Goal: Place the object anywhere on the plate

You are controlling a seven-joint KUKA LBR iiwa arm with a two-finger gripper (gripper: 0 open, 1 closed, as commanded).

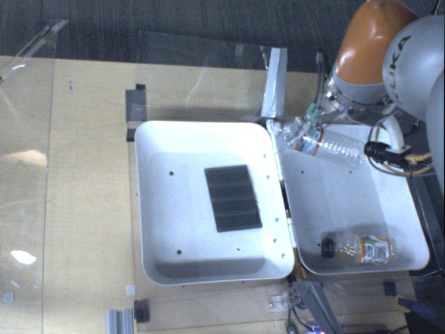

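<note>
1. Nearest you, a small clear bottle with a dark cap and yellow label [357, 249] lies on its side along the right white bin's [348, 193] front wall.
2. Left of it, the dark ribbed rectangular plate [233, 197] sits mid-floor in the left white bin [160, 186].
3. Farther back, a clear plastic bottle [332, 145] lies tilted at the right bin's rear.
4. You see the gripper [311, 122] at that bottle's neck end; whether it is clamped, I cannot tell.
5. The grey arm with orange band [372, 33] leans in from upper right.

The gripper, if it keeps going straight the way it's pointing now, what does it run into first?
Probably the clear plastic bottle lying in the right bin: the gripper points down and left at its capped end, seemingly close above it. Depth is unclear, so contact can't be judged.
</note>
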